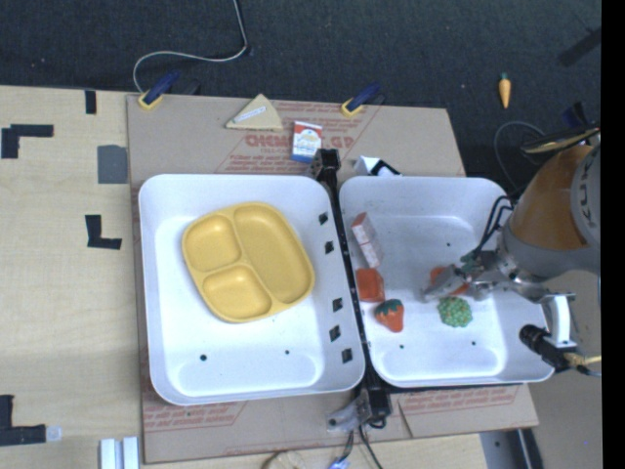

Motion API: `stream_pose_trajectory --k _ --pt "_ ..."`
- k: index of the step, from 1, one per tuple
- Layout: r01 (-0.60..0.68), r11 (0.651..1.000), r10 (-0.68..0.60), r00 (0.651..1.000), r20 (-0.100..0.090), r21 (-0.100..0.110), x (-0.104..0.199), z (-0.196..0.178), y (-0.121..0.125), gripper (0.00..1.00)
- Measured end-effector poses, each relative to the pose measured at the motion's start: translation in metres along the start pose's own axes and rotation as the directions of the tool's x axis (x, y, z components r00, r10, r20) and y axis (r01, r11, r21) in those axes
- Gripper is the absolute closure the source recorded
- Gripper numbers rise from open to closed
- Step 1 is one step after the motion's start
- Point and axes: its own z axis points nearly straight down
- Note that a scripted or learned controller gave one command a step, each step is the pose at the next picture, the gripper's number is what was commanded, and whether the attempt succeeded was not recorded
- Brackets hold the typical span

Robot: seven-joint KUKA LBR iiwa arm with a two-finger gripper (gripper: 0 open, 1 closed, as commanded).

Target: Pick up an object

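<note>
The right bin (420, 203) holds several small items. A pale red-and-white carton (364, 239) lies near its left wall, with an orange-red block (369, 284) just below it. A strawberry toy (391, 315) sits lower still. A green broccoli-like toy (454, 312) rests right of centre. My gripper (444, 283) reaches in from the right and hangs low just above and left of the green toy, close to it. The grey and orange arm (547, 225) covers the bin's right wall.
The left bin (166, 360) holds a yellow divided plate (246, 260). Behind the bins on the cardboard lie a small red-and-white box (307, 142) and a tan wedge (256, 114). A black divider (337, 262) runs between the bins.
</note>
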Motion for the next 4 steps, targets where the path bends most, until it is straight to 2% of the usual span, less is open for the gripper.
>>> stream_pose_trajectory --k 1,2,3,4 --pt "0.000 1.000 0.000 1.000 0.002 -0.002 -0.0005 -0.0097 0.0005 1.00" --pt "0.000 1.000 0.000 1.000 0.002 -0.001 -0.0004 -0.0096 0.0004 0.00" --pt "0.001 1.000 -0.001 1.000 0.000 -0.001 0.0006 -0.0188 0.0006 1.00" --pt "0.001 1.000 -0.001 1.000 0.000 -0.001 0.0007 -0.0187 0.0006 0.00"
